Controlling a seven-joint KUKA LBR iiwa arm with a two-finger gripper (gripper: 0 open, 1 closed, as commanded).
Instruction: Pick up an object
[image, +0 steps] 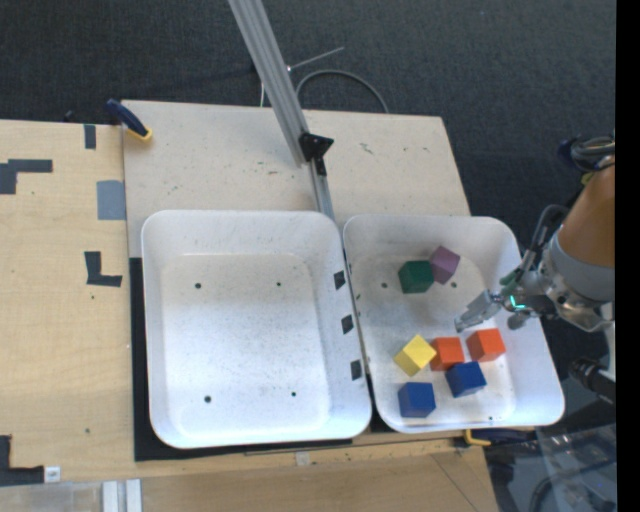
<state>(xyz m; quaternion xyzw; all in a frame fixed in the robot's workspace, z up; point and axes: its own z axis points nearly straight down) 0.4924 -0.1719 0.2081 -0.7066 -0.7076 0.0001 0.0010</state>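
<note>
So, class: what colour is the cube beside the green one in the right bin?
Purple: the cube sits by the green cube, clearest in the camera view.

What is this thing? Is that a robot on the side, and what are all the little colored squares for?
Yes, it's a robot arm, grey with orange, reaching in from the right. The camera sits up high and looks down on a bench with two white bins. At the arm's end is a gripper, like two metal fingers. It hangs over the right bin, which has toy blocks in it: a green block, a purple block, a yellow block, two orange blocks and two blue blocks. The robot's job is to pick one up. There is no block between its fingers.
</note>
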